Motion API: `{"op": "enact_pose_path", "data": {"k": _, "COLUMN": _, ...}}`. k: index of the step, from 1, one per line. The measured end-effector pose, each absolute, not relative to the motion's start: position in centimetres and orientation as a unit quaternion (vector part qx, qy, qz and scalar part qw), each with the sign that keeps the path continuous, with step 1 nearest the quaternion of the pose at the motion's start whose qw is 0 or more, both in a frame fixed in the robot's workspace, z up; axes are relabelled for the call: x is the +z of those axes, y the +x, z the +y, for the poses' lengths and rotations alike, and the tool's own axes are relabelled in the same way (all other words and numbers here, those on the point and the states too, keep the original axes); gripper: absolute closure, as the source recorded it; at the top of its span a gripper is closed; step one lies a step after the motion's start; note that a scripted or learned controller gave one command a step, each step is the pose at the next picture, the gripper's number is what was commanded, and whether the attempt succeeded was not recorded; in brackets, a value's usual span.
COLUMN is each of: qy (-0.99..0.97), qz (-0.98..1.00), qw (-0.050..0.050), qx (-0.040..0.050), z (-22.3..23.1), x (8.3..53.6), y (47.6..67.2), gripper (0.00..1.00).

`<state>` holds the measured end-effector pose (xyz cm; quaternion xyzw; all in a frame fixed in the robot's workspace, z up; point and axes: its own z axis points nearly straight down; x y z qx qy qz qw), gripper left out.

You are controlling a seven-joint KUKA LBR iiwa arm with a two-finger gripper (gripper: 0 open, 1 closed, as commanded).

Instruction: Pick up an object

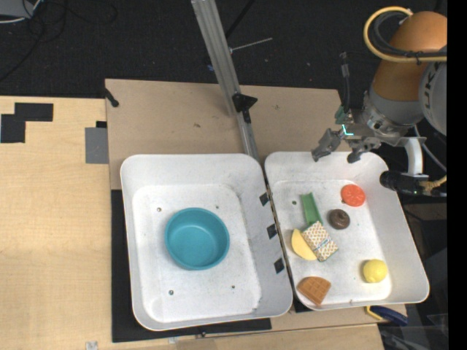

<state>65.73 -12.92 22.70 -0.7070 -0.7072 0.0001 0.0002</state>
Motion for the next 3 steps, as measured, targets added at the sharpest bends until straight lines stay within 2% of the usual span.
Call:
{"op": "enact_pose_path", "data": {"k": 1, "qy": -0.707, "qz": -0.707, "qw": 0.0, "qx": 0.0001, "z": -12.9, "x": 22.7, "y": 65.7, "gripper": 0.0}}
{"op": "enact_pose_path", "data": {"k": 3, "qy": -0.707, "qz": -0.707, "qw": 0.002, "qx": 0.0014, "z": -12.8, "x": 13.2, "y": 64.0, "gripper": 0.0}}
